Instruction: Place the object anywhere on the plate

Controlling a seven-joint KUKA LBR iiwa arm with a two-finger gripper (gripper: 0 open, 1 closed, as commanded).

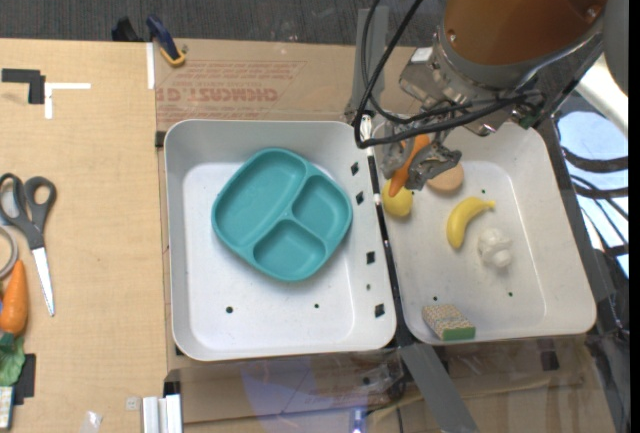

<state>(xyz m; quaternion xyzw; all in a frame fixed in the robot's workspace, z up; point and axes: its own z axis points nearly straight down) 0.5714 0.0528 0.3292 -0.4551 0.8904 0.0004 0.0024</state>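
A teal plate with three compartments lies in the left bin. My gripper is low over the near-left corner of the right bin, under the arm's orange band. An orange carrot slants out from beneath it, upper end at the gripper, lower tip over a yellow lemon. Whether the carrot is gripped is hidden by the wrist. A round tan piece sits just right of the gripper.
A banana, a white lumpy object and a tan-and-green sponge block also lie in the right bin. The wall between the bins runs just left of the lemon. Scissors lie on the bench at far left.
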